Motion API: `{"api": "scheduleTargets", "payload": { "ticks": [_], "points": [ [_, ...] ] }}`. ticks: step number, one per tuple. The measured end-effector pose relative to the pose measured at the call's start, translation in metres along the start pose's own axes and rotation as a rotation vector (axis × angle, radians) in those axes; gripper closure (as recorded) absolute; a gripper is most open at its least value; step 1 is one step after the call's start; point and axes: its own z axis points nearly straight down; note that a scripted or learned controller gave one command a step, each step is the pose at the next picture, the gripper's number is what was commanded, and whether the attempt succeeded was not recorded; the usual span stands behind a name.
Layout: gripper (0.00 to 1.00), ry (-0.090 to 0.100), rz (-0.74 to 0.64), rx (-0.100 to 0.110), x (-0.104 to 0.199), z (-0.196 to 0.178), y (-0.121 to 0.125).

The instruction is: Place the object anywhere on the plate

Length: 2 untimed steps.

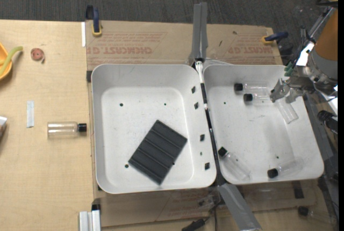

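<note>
Two white bins side by side on cardboard (140, 44). Left bin (107, 117) has the plate (158, 151) in it: dark grey ribbed rectangle, lying flat and rotated diagonally, lower-middle of the bin, nothing on top of it.

Right bin (252, 133) is where the objs are, all small clear bottles w/ black caps:
- two near the back wall, close together, one bottle (250, 87) w/ its cap pointing left, and the 2nd bottle (259, 97) just in front of it
- front-left bottle (234, 164) lying by the bin's corner
- front-right bottle (283, 170) lying along the front wall
- a clear bottle (289, 112) on the right side, tilted, right under the gripper

Gripper (285, 91) is over the right bin's far-right side, arm coming in from the right edge. It's touching or v close to that clear bottle, but tbh can't tell if it's open or closed, or whether the bottle is actually held; too much clear plastic + glare there.

Outside the bins, on the wood bench (48, 171) to the left: a spare bottle (65, 128) lying on its side, a small red disc (36, 54), and a yellow-orange thing (5, 60) cut off at the edge. Blue clamps (91, 14) hold the cardboard's back corners.
</note>
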Motion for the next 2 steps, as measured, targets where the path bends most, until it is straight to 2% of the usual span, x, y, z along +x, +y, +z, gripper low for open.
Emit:
{"api": "scheduleTargets", "payload": {
  "ticks": [1,2],
  "points": [
    [1.0,-0.002,-0.04,0.0,0.015,-0.191,0.086],
    [1.0,-0.001,-0.273,0.001,0.09,-0.104,0.082]
  ]
}}
